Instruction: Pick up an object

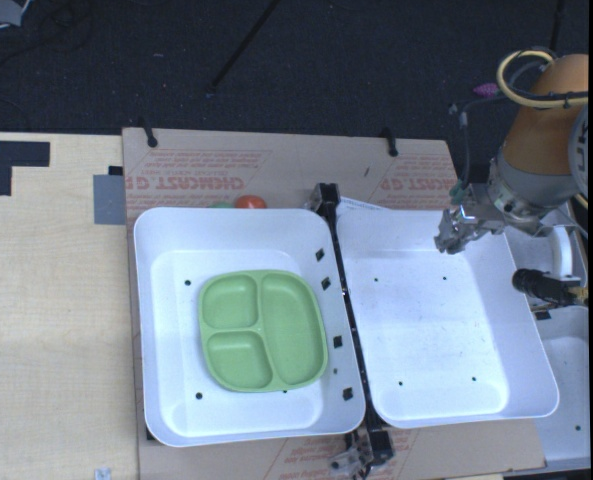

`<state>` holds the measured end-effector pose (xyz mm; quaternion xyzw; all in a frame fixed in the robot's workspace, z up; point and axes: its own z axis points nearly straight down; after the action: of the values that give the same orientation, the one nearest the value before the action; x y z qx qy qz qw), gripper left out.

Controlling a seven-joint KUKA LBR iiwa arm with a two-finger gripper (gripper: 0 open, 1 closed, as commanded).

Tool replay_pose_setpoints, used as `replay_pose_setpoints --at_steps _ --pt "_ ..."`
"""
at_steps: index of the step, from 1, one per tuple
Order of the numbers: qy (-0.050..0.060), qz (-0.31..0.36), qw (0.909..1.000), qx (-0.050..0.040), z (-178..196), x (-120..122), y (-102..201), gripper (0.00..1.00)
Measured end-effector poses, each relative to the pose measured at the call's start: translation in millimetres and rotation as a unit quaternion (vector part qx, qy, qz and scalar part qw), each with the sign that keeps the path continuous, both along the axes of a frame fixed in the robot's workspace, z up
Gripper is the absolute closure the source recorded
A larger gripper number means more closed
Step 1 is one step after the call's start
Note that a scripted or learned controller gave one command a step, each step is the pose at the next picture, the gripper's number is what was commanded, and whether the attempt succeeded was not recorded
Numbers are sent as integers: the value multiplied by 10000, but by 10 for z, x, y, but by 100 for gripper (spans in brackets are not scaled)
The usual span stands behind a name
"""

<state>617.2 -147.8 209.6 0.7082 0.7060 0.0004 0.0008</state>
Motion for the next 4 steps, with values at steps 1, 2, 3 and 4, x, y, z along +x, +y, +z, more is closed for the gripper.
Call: replay_pose_setpoints --at_steps 1,2,3,4 --pt "5 13 10000 2 258 1 -13 100" --pt "29 32 10000 13 287 -144 570 100" --pt "32 32 10000 14 311 -391 997 100" --pt "35 42 10000 17 353 -530 1546 100"
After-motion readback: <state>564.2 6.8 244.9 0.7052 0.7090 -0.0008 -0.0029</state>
